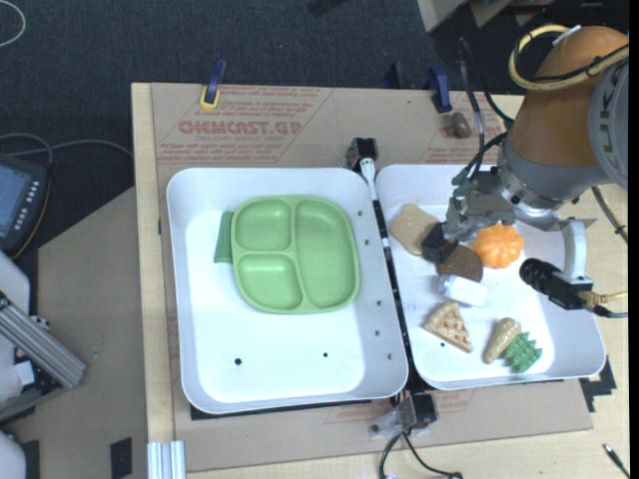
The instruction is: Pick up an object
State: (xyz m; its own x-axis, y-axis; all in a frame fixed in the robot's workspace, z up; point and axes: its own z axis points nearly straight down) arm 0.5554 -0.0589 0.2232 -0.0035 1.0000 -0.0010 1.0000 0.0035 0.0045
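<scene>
My gripper (461, 230) hangs low over the middle of the right bin (559, 359), among the toy foods. A brown chocolate-like block (460, 260) lies right under its tips. An orange pumpkin (498, 246) sits just to its right and a tan bread piece (409, 225) to its left. Nearer the front lie a white block (464, 289), a pizza slice (448, 326) and a tan and green vegetable (511, 344). The wrist hides the tips.
The left bin (200, 297) holds a green divided plate (296, 251). A black divider with clamps (382, 247) runs between the bins. Cables (571, 289) trail off the arm over the right bin's right side.
</scene>
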